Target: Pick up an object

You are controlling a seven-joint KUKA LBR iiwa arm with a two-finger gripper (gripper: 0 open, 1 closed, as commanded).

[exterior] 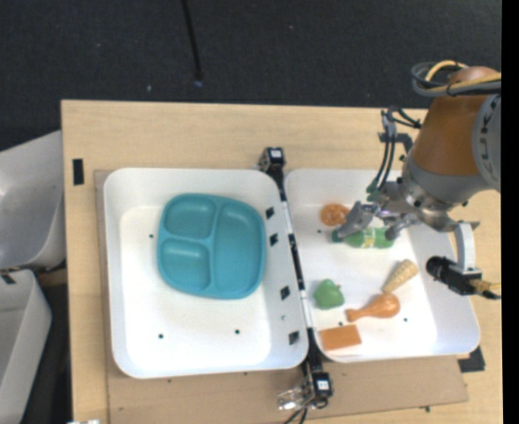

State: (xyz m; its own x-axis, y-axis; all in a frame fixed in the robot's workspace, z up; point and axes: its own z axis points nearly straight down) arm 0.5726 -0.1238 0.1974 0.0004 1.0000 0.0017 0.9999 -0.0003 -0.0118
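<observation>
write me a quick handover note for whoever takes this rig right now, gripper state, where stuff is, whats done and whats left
Gripper: low in the right bin, over a green toy; a grasp can't be confirmed.
Right bin also holds: small orange piece, green pepper-like toy, orange drumstick-shaped toy, beige cone, orange flat block.
Left bin: teal divided plate.
Done: arm is down at the green toy.
Left: get a grip and lift one object.

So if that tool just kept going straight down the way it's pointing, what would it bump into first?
Most likely the green object lying in the right bin: the tool hangs right over it. How much height separates them is hard to judge from this slanted view.
</observation>
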